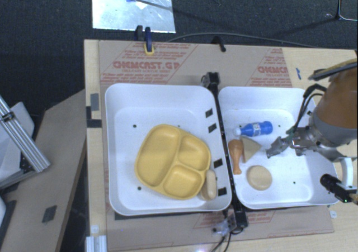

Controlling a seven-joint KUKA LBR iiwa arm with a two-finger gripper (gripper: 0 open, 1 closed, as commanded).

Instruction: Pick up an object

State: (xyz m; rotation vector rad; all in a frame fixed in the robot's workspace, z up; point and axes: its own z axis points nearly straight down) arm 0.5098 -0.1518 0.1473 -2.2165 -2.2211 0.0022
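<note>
- Far left, a silver aluminium rail (21, 139) lies at a slant beside the tan counter (67, 150).
- On to the left shallow white plastic bin (120, 133): a pale yellow divided plastic tray (170, 158) with three compartments sits at an angle in the middle of it.
- Just at that tray's lower right corner, touching it, there's a small beige rounded bread-like piece (210, 184), tucked against the bin's right wall.
- Behind the bins, a sheet of brown cardboard with red printed lettering (168, 61) covers the counter, and a yellow-and-blue clamp (147, 40) grips its far edge.
- Crossing the black divider (221, 139), we're into the right shallow white plastic bin (279, 97).
- Along its left wall lies an orange-brown drumstick-shaped toy (237, 155), lengthwise toward the camera.
- Right beside it, a tan wedge-shaped piece (250, 146), touching or nearly touching the drumstick.
- Above those, a small blue plastic bottle with a white cap (254, 129) lies on its side, cap to the left.
- Below, a round flat beige disc (259, 177) rests on the bin floor, apart from the others.
- And the tool (277, 147): it hangs just right of the wedge, over the right bin, pointing left; nothing is seen between its fingers, and whether they're spread or pressed together I cannot tell.
- Behind it, the grey arm with its orange band (338, 108) reaches in from the right edge.
</note>
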